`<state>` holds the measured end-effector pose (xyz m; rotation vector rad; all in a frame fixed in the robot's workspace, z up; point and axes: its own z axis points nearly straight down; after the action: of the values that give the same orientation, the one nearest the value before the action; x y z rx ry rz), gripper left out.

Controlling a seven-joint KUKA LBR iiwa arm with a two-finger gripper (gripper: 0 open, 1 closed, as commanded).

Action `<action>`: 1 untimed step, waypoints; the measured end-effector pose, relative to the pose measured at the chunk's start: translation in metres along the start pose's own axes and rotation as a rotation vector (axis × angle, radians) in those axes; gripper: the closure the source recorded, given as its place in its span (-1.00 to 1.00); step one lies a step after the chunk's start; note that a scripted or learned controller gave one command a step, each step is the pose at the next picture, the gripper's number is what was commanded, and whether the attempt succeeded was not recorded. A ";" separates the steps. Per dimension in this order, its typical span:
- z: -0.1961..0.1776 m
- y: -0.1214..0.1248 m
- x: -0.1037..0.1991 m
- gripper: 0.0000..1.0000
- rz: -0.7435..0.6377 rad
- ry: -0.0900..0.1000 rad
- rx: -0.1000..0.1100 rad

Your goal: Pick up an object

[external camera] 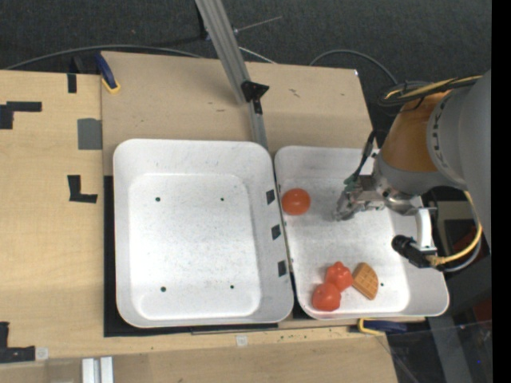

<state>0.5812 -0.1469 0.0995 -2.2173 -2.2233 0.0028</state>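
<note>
While the gripper (348,207) is hanging low over the right bin (319,162) — its grip state impossible to tell — an orange ball (296,202) is sitting just beside it; centring squarely over that ball before closing seems wisest.

My arm (467,134) grey, orange band above wrist. My claw (345,210) dull grey metal. Both bins white, faint dark speckle: left (192,230), right (319,166). Ball (296,202) orange-red. Two red lumps (331,286). Waffle piece (366,280) tan-orange, gridded. Bench (48,214) pale wood, black tape marks.
</note>
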 end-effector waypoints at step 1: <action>-0.063 0.005 0.000 1.00 0.001 -0.001 -0.007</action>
<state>0.5865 -0.1467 0.1620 -2.2227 -2.2264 -0.0040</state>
